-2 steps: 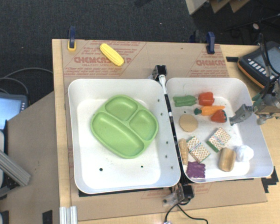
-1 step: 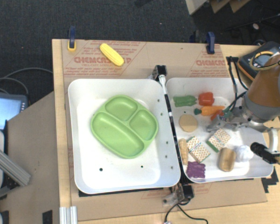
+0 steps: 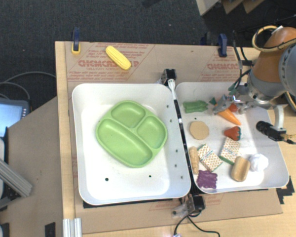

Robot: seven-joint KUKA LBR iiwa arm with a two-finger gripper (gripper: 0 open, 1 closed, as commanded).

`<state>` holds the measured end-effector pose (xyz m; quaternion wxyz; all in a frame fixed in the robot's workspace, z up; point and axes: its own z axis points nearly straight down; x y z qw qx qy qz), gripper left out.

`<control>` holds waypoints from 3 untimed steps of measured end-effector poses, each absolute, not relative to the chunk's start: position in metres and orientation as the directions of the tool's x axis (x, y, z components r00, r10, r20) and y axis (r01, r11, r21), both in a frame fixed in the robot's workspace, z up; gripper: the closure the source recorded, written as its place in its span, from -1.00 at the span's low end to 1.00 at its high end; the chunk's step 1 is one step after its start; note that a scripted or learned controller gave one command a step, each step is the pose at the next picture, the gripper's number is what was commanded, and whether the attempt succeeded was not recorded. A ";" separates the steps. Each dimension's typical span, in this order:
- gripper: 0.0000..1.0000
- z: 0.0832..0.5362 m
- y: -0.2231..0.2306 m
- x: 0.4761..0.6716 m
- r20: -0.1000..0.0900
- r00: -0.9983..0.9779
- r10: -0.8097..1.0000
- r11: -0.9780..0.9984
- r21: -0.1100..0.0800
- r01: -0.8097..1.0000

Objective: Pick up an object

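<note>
Arm over the right bin, hand (image 3: 230, 104) low at its far edge above the carrot (image 3: 230, 116).

The hand sits just over the orange carrot, touching or nearly so; how wide it stands cannot be told (the wrist hides it). The right bin (image 3: 274, 179) also holds a green piece (image 3: 195, 106), a round tan cookie (image 3: 199, 130), a red strawberry (image 3: 232, 132), crackers (image 3: 209, 157) and a purple piece (image 3: 206, 179). The left bin (image 3: 86, 147) carries a green divided plate (image 3: 131, 132). A yellow corn cob (image 3: 118, 57) lies on the desk (image 3: 143, 58) by its far edge.
</note>
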<state>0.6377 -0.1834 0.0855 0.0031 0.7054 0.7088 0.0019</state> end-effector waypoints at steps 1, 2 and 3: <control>1.00 0.094 -0.185 0.632 0.000 -0.002 1.000 0.002 -0.007 1.000; 1.00 0.086 -0.138 0.644 -0.009 0.002 1.000 -0.002 -0.019 1.000; 1.00 0.192 -0.059 0.615 0.002 -0.007 1.000 0.007 0.008 1.000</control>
